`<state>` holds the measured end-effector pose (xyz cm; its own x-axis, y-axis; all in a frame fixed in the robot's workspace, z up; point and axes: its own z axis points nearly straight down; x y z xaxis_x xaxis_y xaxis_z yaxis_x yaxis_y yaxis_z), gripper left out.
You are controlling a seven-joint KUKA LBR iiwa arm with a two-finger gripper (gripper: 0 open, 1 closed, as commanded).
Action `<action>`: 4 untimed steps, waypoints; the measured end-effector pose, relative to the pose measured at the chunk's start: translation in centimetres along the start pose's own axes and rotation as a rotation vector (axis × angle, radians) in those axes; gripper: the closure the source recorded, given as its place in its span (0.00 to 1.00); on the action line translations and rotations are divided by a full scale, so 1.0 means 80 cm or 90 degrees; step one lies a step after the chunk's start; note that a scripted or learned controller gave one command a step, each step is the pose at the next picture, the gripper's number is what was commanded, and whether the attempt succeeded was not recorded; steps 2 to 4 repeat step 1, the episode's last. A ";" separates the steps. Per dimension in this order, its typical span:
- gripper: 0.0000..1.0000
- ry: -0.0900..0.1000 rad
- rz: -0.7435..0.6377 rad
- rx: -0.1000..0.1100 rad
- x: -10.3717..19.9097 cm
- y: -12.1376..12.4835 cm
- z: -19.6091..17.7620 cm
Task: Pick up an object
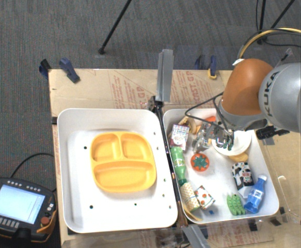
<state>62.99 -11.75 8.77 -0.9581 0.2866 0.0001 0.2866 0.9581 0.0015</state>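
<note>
The table carries two shallow white bins side by side. The left bin holds a yellow divided plate, lying flat near its middle. The right bin holds the small things, any of which could be picked.

The arm, grey with an orange dome, reaches in from three o'clock and hangs over the upper part of the right bin. Its end effector sits low at the bin's twelve o'clock area, among clutter; whether it is wide, narrow or holding anything cannot be told, since the parts there blur together. Just beside it, toward three o'clock, lies a white round dish.

From the bin's middle: a green bottle lies along the left wall at nine o'clock, with a small printed packet above it at ten o'clock. An orange tomato-like toy rests near the centre. A black-and-white cow figure stands at four o'clock, and a blue bottle lies beyond it in the lower right corner. A green spiky toy sits at five o'clock, a small patterned box at six o'clock, and a tan woven piece just beside that at seven o'clock.
</note>
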 end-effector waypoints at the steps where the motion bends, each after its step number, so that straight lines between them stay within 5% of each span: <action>1: 0.00 0.000 0.000 0.000 0.000 0.000 0.000; 4: 0.00 0.000 0.000 0.000 0.000 0.000 0.000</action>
